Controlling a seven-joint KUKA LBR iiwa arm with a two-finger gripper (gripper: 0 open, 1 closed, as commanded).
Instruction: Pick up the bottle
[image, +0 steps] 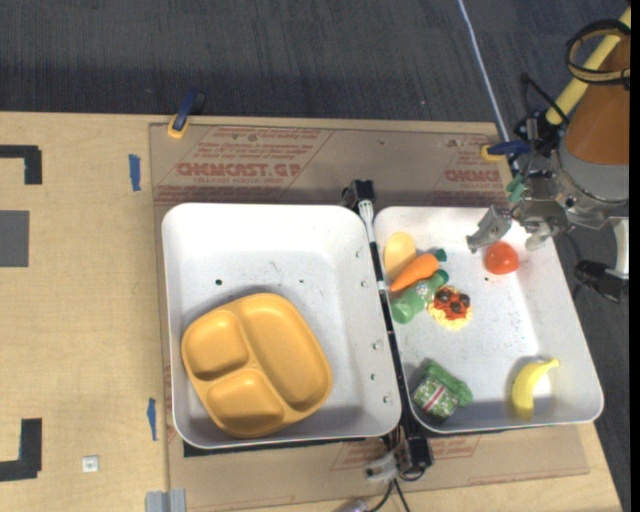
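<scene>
At far left we see the tan bench (80, 330) with black tape marks. A cardboard sheet (300, 160) under the bins bears red print; we read "CHEMCAST GP" at its upper left, and a second red mark at its upper right is too small to read. The left bin (260, 230) holds a yellow divided tray (255, 365) lying flat.

In the right bin (560, 330), near the shared wall, the green bottle (418, 295) lies on its side. An orange carrot (414, 270) lies across it, a pale yellow piece (399, 246) sits just above, and a small pizza slice (452, 305) touches its right end. A green packet (440, 390) lies lower down and a banana (530, 385) in the lower right corner.

The arm (598, 130) enters from the upper right. The gripper (512, 232) hangs over the bin's upper right area, fingers spread apart with nothing between them. A red tomato (502, 258) sits just below it. The bottle is well apart from the gripper.
</scene>
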